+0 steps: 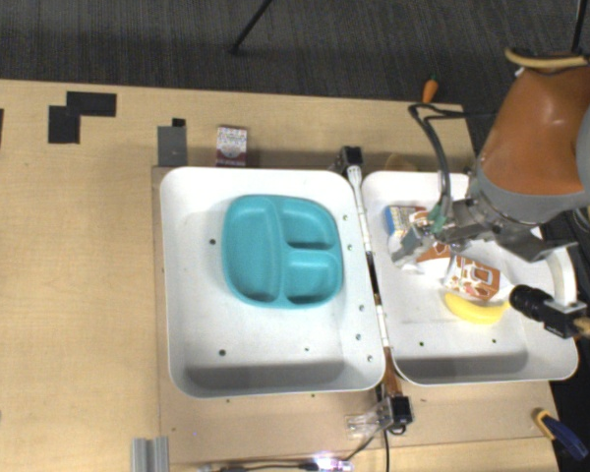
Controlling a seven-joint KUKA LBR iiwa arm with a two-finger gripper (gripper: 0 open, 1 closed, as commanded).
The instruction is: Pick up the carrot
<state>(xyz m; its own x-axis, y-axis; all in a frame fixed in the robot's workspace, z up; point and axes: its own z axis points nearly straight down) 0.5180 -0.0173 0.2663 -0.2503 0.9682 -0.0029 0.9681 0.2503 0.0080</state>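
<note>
In the right bin (541, 362), near its middle, an orange-brown piece (apparently the carrot (433, 255)) is seen, partly covered by the gripper (435, 226), whose state cannot be told. A yellow item (472, 309) lies nearer the bin's front.

Orange-brown carrot (433, 254), apparently, in right bin (472, 362).
</note>
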